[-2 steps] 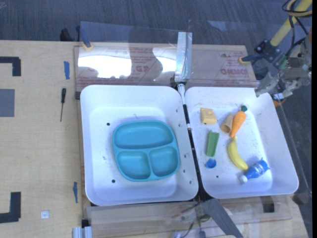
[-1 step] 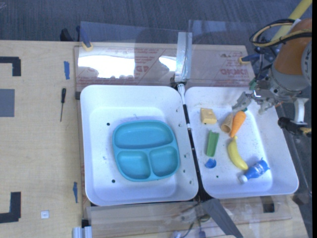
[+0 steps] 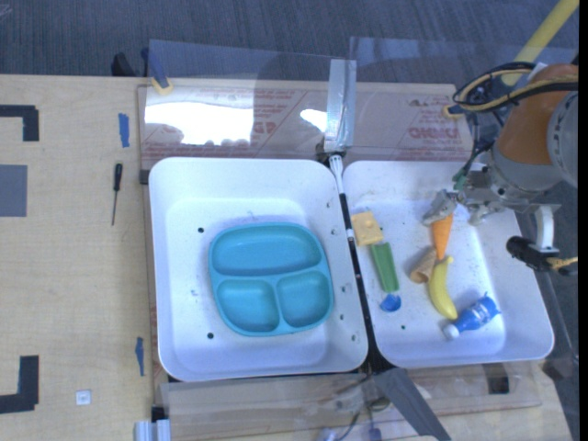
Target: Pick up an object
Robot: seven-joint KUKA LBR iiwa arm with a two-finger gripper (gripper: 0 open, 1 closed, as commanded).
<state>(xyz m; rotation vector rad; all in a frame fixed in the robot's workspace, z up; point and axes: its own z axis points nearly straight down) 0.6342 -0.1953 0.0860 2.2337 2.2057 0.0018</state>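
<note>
The gripper (image 3: 457, 206) is being held low over the far part of the right bin (image 3: 524, 343), reached in from the right by the grey arm with its orange band (image 3: 535, 122). Whether its jaws are spread or pressed together cannot be told. An orange carrot (image 3: 442, 236) is being seen just below the gripper, its upper end right at the metal tips, though it cannot be judged whether it is being pinched. Just below the carrot, a yellow banana (image 3: 441, 289) is lying beside a small tan piece (image 3: 423, 266), and a blue and white bottle (image 3: 472, 317) is lying near the banana's lower end. Towards the bin's left side, a yellow block (image 3: 367, 229), a green stick (image 3: 383, 266) and a small blue cap (image 3: 391, 302) are being shown in a row. In the left bin (image 3: 175, 246), a blue divided tray (image 3: 270, 278) is resting.
</note>
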